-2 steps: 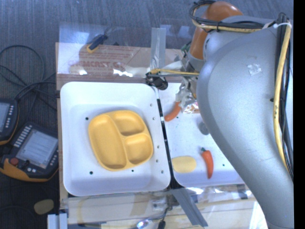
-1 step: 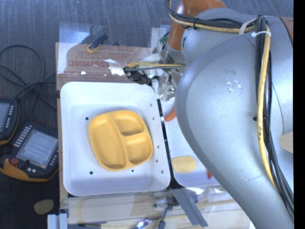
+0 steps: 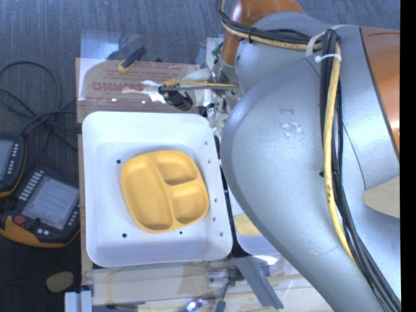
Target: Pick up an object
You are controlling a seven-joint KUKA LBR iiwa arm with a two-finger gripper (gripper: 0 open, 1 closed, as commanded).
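A yellow plate (image 3: 166,190) with three compartments lies flat in the middle of the left white bin (image 3: 104,239). My gripper (image 3: 209,104) hangs at the far right corner of that bin, above its rim and well clear of the plate. The big grey arm (image 3: 292,168) hides most of it. A pale yellow thing (image 3: 244,225) peeks out from under the arm in the right bin (image 3: 255,246); what it is I cannot make out.
The arm covers nearly all of the right bin. Behind the left bin lies brown cardboard (image 3: 117,83) with a small blue and yellow tool (image 3: 132,57) on it. A teach pendant (image 3: 39,207) and cables lie on the floor at the left.
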